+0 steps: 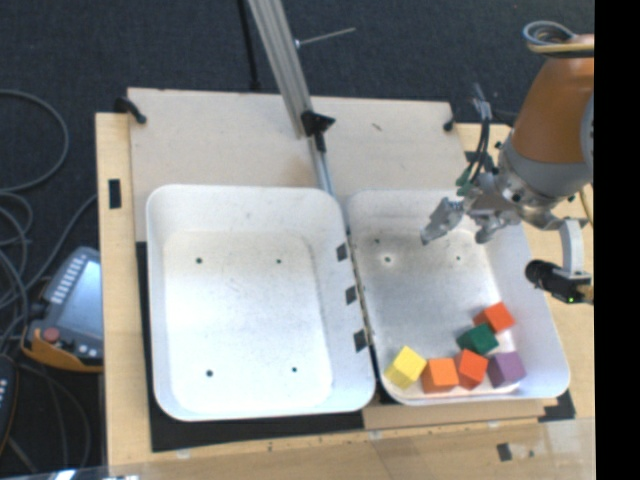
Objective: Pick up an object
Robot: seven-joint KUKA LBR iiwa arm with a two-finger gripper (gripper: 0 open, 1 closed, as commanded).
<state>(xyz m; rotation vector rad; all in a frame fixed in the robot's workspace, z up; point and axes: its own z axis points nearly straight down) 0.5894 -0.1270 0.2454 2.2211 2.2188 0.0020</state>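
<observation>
Several small blocks lie in the near right corner of the right bin [420, 278]: a yellow block [407, 364], an orange block [439, 373], a red-orange block [471, 368], a green block [479, 340], a purple block [506, 367] and another orange block [496, 318]. My gripper [464, 225] hangs above the far part of the right bin, open, its two grey fingers spread with nothing between them. It stands well away from the blocks, toward the bin's far side.
The left bin [245, 298] sits beside the right one. A slanted aluminium bar [285, 58] rises from the bench behind the bins. Cables and a handheld pendant [70, 303] lie off the bench at left.
</observation>
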